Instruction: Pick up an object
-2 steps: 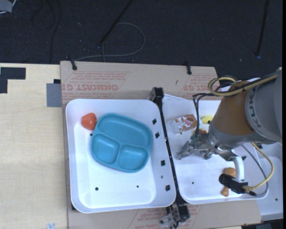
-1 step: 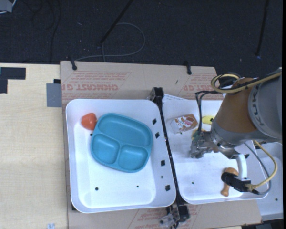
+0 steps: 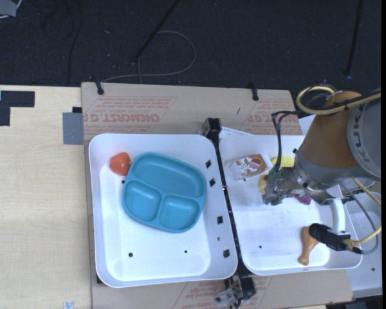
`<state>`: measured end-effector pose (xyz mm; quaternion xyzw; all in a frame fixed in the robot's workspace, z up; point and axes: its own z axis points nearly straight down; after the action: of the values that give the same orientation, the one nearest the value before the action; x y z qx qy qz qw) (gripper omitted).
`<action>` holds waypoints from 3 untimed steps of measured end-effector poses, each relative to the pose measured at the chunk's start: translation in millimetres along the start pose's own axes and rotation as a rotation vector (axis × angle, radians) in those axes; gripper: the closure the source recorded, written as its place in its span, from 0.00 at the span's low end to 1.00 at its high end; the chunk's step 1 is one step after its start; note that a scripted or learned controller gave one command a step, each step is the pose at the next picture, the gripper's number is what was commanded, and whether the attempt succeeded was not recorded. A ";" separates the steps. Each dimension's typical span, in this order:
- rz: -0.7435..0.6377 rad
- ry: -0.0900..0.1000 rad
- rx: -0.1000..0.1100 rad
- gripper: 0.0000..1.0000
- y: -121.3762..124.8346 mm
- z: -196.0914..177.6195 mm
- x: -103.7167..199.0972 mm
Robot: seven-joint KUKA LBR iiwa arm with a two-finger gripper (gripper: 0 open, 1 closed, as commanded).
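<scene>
My gripper (image 3: 274,194) is low in the right bin (image 3: 276,250), near its upper middle. It sits right beside a small yellow item (image 3: 265,184) and a purple item (image 3: 303,199), both partly hidden by the wrist. A brown and white snack packet (image 3: 250,166) lies just up and left of the gripper. Near the bin's lower right edge rests a tan, drumstick-shaped piece (image 3: 306,244).
The left bin (image 3: 109,250) holds a blue divided plate (image 3: 163,191) and an orange-red ball (image 3: 120,163) at its upper left. A black divider (image 3: 222,198) runs between the bins. The arm's orange band (image 3: 331,134) looms over the right bin's upper right.
</scene>
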<state>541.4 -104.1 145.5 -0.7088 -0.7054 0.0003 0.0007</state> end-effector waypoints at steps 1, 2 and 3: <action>-0.005 -0.001 -0.003 1.00 7.7 -58.8 1.7; -0.006 -0.001 -0.002 1.00 7.7 -100.5 -0.9; -0.007 0.001 0.003 1.00 -9.9 -105.8 49.3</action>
<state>531.9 -54.8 251.3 -0.7063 -0.7079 0.0008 0.0022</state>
